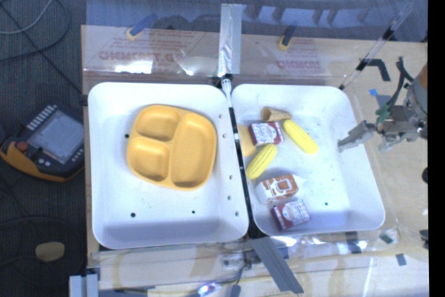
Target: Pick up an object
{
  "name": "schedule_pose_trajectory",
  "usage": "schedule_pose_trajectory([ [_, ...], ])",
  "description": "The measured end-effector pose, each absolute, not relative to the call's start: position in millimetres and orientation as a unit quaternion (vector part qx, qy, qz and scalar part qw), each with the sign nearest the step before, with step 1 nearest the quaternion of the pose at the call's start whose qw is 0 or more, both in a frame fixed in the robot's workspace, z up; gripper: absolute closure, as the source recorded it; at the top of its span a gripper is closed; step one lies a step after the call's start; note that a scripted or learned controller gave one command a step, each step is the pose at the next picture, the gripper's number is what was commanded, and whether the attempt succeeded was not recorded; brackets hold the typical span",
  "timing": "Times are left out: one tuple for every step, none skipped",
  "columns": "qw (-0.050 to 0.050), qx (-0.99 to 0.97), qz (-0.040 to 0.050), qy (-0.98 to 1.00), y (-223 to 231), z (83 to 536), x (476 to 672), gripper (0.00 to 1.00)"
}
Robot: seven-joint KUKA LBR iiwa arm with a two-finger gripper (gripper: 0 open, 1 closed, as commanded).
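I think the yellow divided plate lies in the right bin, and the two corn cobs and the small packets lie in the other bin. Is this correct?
Not quite. In the camera view the yellow divided plate lies in the left bin, not the right one. The two corn cobs and the small packets lie in the other bin, the right bin.

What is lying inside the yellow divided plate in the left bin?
Nothing is seen in the yellow plate's three compartments. The plate covers the bin floor under it.
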State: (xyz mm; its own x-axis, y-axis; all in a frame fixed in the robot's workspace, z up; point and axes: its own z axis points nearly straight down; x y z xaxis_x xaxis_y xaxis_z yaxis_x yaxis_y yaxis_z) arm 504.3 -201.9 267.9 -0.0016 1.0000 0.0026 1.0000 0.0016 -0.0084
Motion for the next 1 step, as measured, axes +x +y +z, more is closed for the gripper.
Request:
schedule_pose_trajectory([
  [0.004,-0.616,0.0009,-0.787,-178.0,100.9,560.3,0.0],
])
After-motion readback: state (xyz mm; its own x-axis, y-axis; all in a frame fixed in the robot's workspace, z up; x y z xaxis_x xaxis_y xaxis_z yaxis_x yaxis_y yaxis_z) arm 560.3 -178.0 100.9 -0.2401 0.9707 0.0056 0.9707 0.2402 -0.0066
